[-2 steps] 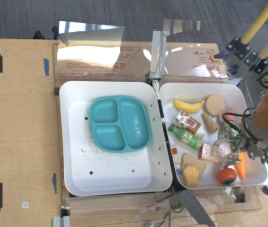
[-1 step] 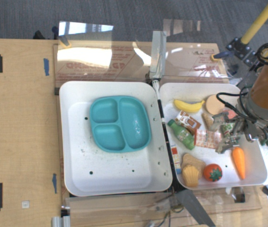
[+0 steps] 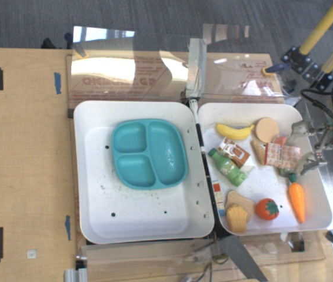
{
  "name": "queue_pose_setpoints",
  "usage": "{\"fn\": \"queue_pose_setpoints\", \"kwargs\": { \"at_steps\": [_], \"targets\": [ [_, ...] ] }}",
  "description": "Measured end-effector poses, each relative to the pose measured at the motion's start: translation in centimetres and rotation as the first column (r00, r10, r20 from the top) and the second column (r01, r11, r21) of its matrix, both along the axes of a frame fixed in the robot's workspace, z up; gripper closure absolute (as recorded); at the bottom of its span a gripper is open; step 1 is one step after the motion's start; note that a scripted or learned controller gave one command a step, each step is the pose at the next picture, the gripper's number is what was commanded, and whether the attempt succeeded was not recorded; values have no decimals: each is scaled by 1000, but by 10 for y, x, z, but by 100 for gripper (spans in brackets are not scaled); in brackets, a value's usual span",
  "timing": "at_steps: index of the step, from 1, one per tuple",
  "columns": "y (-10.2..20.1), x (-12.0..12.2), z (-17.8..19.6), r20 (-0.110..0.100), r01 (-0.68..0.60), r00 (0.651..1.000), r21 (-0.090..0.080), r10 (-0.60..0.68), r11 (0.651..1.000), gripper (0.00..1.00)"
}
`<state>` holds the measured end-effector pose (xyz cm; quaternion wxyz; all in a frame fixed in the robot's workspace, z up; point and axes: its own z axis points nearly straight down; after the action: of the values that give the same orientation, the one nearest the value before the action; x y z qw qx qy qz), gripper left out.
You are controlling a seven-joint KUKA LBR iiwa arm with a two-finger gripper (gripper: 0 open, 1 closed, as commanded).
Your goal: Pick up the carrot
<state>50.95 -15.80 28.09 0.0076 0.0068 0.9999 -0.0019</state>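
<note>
Cardboard-covered counter [image 3: 19, 157] with two shallow white bins side by side; left bin [image 3: 90, 216] holding a teal divided plate [image 3: 149, 153], right bin [image 3: 322, 216] crowded with toy foods. Carrot [image 3: 296, 200]: orange, tapered, green tuft uppermost, lying lengthwise near the right wall, just right of a tomato [image 3: 266, 209]. End effector [image 3: 315, 151] at the bin's right edge above the carrot; opening and contents impossible to tell. Risks, as judged: slipping off the smooth taper, striking the bin wall, snagging the red packet [image 3: 282, 155] nearby.
</note>
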Motion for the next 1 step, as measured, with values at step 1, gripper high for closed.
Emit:
{"fn": "queue_pose_setpoints", "kwargs": {
  "at_steps": [1],
  "targets": [
    [1,1,8,3,0,1000,1,0,1000,100]
  ]
}}
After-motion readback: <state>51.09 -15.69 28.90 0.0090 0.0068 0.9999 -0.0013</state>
